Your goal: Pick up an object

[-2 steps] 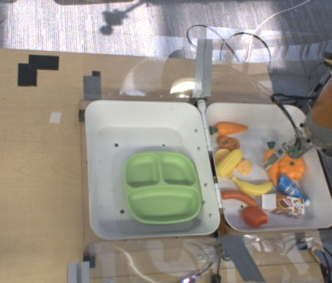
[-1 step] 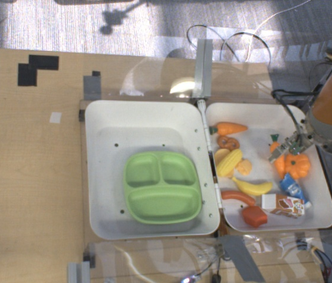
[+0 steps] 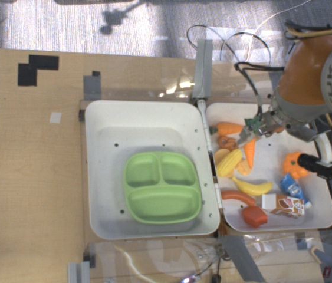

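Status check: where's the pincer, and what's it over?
Pincer low in right bin, over the carrots. Nothing seen held. Corn and banana crowd close. Green tray alone in left bin.

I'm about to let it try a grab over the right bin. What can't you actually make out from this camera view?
- Pincer, camera view: too small and blurred to tell what, if anything, it grips.
- Pile under it, near the carrot and corn: the items overlap, so their outlines blur together.
- Carton and blue bottle: labels too small to read.
- Right bin, far side: covered by the arm.
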Robot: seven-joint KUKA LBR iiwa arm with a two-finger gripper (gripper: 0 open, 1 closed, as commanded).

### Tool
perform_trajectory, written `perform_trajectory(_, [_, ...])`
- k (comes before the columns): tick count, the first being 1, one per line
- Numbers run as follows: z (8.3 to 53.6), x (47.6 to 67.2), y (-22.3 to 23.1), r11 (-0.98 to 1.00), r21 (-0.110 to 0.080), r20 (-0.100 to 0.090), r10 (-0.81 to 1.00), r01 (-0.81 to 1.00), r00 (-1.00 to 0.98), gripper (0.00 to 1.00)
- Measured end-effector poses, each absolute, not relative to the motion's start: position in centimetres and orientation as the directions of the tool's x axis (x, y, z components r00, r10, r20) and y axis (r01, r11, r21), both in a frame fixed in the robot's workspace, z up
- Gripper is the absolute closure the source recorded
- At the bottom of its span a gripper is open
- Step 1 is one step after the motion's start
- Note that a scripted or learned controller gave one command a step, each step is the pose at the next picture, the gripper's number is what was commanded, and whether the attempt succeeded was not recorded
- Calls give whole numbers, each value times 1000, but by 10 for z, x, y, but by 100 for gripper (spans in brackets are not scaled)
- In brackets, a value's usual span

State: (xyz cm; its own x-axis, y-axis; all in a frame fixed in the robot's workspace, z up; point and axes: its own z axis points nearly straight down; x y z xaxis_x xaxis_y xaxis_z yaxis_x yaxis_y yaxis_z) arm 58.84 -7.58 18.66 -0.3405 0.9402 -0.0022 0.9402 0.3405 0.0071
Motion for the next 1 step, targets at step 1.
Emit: perform_trajectory(1, [186,598,4,435,6,-2,900,900,-435,100])
